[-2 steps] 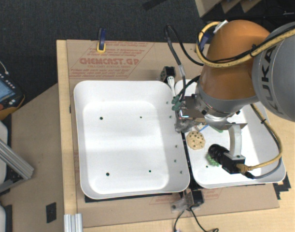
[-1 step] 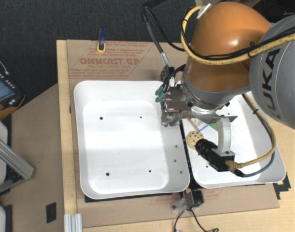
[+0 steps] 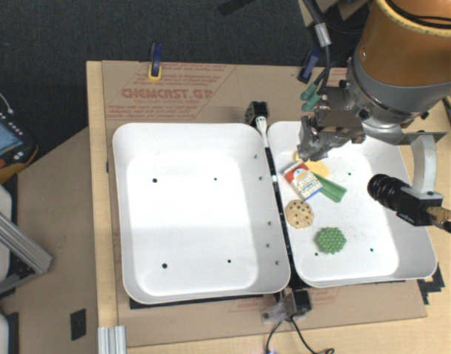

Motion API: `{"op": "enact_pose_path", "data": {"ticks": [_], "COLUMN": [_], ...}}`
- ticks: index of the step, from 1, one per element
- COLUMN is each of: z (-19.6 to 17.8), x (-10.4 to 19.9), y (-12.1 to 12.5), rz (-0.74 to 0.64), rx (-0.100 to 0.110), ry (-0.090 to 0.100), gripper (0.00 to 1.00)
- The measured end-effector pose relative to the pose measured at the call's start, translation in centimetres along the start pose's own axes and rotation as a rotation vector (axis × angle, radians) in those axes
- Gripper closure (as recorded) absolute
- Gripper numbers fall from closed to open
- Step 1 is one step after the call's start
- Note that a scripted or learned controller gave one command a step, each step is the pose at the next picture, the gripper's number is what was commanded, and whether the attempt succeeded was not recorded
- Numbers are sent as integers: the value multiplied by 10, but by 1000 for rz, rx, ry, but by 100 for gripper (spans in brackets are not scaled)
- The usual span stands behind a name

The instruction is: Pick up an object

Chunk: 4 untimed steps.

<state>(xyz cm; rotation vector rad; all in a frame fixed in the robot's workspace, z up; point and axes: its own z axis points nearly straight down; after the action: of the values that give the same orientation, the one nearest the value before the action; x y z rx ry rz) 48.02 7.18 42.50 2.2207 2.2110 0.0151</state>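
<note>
Dark grey speckled flooring (image 3: 63,21) spreads beyond the pale tan desk (image 3: 59,190). A brown cardboard sheet with red lettering (image 3: 173,87) covers the desk, held at its far edge by a blue and yellow clamp (image 3: 156,63). A ribbed aluminium rail (image 3: 18,238) lies at the left, near a blue-lit screen (image 3: 0,135).

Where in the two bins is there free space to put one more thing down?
The left bin is bare from wall to wall. In the right bin, a bare patch lies between the green ball and the right wall. Crowded: near the wall shared with the left bin, where the small box, green piece and cookie cluster by the gripper.
</note>
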Motion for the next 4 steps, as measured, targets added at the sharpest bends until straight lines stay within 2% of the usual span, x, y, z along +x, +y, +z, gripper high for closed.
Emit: {"op": "enact_pose_path", "data": {"ticks": [1, 2, 3, 4], "z": [47, 94, 21, 45], "x": [10, -8, 43, 83], "y": [-2, -3, -1, 85], "rz": [-4, -1, -11, -8], "rx": [18, 20, 3, 9], "ry": [-2, -3, 2, -1], "gripper": [100, 100, 100, 100]}}
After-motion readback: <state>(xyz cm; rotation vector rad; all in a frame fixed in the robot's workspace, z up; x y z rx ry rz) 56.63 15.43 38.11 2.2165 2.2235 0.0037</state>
